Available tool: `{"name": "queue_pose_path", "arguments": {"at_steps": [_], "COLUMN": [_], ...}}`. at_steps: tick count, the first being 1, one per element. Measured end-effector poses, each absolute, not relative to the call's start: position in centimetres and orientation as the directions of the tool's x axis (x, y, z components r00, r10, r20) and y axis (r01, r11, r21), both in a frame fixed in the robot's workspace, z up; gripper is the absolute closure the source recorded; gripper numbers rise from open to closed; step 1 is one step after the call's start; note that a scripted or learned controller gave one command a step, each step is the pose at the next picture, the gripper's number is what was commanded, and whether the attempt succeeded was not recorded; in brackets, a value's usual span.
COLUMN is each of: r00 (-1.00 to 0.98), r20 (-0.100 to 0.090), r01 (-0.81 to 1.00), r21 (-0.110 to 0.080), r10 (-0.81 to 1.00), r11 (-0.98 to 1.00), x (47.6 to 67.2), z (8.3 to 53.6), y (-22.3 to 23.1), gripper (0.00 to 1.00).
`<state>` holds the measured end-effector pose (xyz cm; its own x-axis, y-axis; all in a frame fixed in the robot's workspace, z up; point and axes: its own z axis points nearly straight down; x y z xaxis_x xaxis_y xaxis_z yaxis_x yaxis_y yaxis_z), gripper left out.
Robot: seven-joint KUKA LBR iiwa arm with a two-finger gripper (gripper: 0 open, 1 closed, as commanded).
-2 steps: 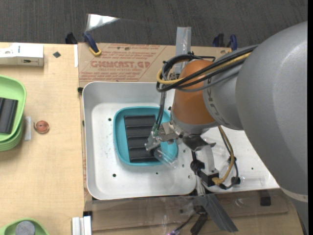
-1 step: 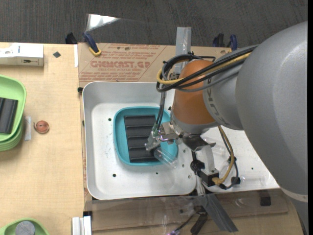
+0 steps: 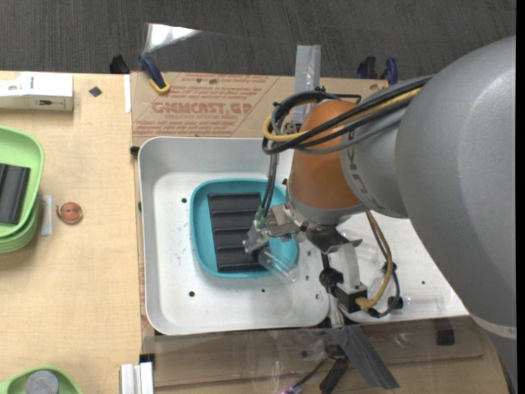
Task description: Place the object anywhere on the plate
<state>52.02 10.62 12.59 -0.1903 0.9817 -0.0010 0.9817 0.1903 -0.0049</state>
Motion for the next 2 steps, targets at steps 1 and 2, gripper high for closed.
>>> {"name": "queue_pose_path", "arguments": {"at_steps": [1, 2], "r00": [-0.19, -0.19], "r20": [-0.001, -0.001], "r01": [0.982, 0.982], "r21": [-0.005, -0.005], "r10": [0.982, 0.982], "r11": [0.19, 0.19], "x": [52.02, 52.02], "z": [12.59, 12.59], "y": [10.62, 10.62], "gripper": [0.0, 0.0]}}
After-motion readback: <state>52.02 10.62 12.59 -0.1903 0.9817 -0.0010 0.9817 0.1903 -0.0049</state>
